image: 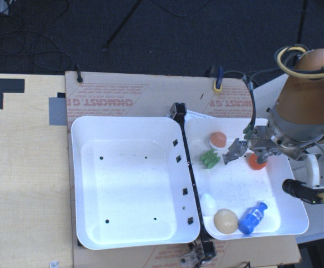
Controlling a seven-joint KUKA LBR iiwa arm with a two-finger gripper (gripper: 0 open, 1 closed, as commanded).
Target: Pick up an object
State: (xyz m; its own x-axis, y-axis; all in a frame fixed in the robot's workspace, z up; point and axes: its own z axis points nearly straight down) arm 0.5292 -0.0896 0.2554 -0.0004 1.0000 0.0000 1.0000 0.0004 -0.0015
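Claw (pixel 236 151) low over right bin (pixel 287 228), grip state unclear; approach step, next settle onto green toy (pixel 209 159) beside it.

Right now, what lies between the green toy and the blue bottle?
In the camera view, bare white bin floor lies between the green toy and blue bottle.

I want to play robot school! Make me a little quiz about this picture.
1. True or false: the blue bottle lies in the left bin.
2. Which thing is nearest the gripper? A) green toy B) beige ball C) blue bottle
3. Fill in: the red object sits partly hidden under the robot's ____.

Key: 1 false, it lies in the right bin. 2 A. 3 arm.
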